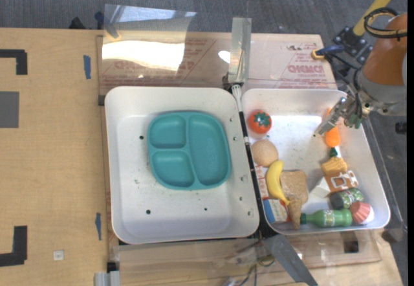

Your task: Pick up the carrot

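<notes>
Smooth, stubby orange carrot [332, 136] lay in the right white bin [381, 204], near its far right side. Metal hand [341, 115] hung just above it, touching or nearly so; finger state unclear. Glossy teal divided tray [189, 149] sat in the left bin [123, 168].

A tan bench [52, 168] fills the left and lower frame. Two shallow white bins rest on it side by side: the left bin [123, 149] mid-frame, the right bin [378, 194] toward the right edge
</notes>
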Available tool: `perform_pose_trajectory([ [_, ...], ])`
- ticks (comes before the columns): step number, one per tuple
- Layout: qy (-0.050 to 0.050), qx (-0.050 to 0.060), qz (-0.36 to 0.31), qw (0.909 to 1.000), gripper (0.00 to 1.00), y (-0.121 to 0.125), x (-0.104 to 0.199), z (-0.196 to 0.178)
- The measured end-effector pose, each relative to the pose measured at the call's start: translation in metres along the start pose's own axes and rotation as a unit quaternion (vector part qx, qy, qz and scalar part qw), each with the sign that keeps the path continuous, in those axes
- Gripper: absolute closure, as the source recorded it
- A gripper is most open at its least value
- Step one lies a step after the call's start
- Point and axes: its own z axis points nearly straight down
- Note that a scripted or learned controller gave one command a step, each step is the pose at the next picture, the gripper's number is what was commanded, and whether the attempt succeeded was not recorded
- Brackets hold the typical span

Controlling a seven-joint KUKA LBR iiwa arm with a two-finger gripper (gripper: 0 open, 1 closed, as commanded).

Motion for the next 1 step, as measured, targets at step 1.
perform_pose_trajectory([
  [1,0.000,0.000,0.125,0.9921,1.00,0.0044,0.0233,-0.0557],
])
